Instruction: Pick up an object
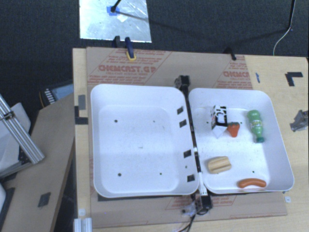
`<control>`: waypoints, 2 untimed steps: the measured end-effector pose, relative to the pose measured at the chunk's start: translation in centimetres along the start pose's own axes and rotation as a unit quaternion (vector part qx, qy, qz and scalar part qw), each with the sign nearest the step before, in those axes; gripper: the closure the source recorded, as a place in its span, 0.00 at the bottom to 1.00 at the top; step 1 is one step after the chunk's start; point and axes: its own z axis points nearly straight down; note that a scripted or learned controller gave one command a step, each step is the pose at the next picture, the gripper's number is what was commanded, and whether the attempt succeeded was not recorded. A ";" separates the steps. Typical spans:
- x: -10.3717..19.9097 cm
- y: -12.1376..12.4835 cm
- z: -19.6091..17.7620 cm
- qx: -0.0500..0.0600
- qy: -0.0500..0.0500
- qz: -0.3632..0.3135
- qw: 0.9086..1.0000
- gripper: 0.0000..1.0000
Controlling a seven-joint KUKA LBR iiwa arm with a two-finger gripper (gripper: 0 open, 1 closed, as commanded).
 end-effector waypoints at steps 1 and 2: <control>8.2 4.0 -5.4 -0.002 0.003 -0.010 1.000 1.00; 9.3 0.2 2.2 0.006 0.003 -0.004 1.000 1.00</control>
